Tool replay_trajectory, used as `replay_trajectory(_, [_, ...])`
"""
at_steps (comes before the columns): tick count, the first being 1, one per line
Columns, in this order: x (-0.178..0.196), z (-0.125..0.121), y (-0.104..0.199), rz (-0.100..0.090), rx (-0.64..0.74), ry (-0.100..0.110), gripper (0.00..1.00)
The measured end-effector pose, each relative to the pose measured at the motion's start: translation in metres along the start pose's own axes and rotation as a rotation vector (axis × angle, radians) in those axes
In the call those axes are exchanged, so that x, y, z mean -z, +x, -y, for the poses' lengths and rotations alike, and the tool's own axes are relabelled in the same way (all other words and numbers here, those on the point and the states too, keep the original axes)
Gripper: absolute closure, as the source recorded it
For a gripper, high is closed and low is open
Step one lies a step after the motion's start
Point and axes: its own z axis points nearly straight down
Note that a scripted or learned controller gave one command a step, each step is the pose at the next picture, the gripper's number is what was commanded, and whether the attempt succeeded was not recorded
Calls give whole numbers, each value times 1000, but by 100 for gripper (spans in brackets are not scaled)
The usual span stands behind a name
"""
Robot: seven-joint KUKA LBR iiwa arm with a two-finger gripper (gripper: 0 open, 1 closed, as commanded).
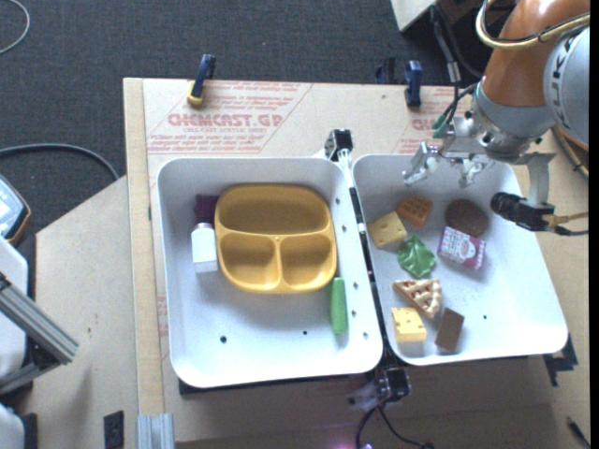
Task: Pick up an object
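- We start at the gripper (447, 166): its fingers (418, 167) are spread apart with nothing between them, hanging over the far end of the right bin (538, 279), and we can't tell how high above the floor they sit.
- Just near of them lies a waffle-like brown piece (416, 210), with a yellow cheese wedge (386, 229) touching its left side. If we drop here, we judge the fingers could straddle both, or nudge one and close on air.
- A dark brown round piece (466, 217) rests against a pink-and-white packet (461, 248); going for either risks one finger landing on the neighbour.
- The green crumpled piece (416, 254) looks soft and low, so it may slip out.
- Nearer us, a pizza slice (418, 295), a yellow block (408, 324) and a brown bar (449, 329) lie flat, so the fingers may scrape the floor.
- The bin's far wall is close to the fingers, so a drift that way could clip the rim.
- In the left bin (178, 279), on the same surface, a yellow tray (275, 237), a white bottle (204, 248) and a green stick (338, 305) wait well apart from the arm.
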Motion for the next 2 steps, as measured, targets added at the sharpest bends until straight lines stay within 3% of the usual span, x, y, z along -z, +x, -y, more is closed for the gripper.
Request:
replay_trajectory(1, [9,-3,0,2,2,-15,0])
replay_trajectory(2, [-35,-9,0,1,3,-10,0])
